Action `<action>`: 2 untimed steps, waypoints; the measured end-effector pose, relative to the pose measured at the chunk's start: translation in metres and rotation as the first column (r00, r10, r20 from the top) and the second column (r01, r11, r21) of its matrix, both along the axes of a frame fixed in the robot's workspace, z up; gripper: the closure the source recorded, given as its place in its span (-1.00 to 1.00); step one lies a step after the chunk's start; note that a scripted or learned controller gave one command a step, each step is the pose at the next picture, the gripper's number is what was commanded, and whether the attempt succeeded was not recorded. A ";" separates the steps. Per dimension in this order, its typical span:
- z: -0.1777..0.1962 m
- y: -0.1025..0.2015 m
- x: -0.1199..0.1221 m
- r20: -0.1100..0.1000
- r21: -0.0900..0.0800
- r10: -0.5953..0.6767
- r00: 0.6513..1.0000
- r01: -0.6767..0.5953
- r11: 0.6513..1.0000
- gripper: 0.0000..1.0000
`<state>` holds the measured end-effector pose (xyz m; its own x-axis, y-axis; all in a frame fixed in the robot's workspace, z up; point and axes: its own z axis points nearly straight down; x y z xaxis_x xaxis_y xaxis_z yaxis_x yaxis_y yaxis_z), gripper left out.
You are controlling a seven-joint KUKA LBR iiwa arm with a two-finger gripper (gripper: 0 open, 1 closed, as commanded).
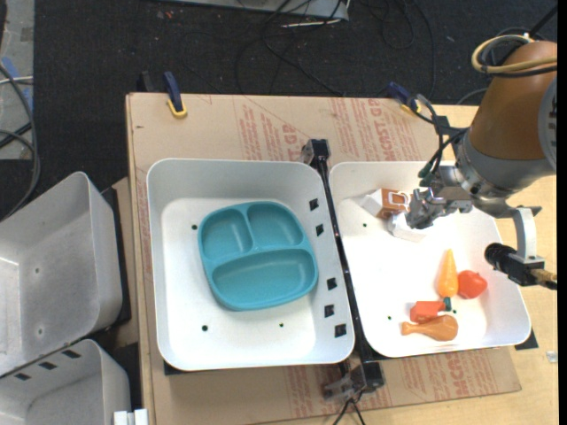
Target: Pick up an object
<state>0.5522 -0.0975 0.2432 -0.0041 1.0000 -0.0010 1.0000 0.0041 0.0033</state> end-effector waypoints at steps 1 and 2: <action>-0.011 0.049 -0.003 -0.005 0.002 0.003 1.000 -0.003 1.000 1.00; -0.019 0.098 -0.008 -0.005 0.002 0.004 1.000 -0.004 1.000 1.00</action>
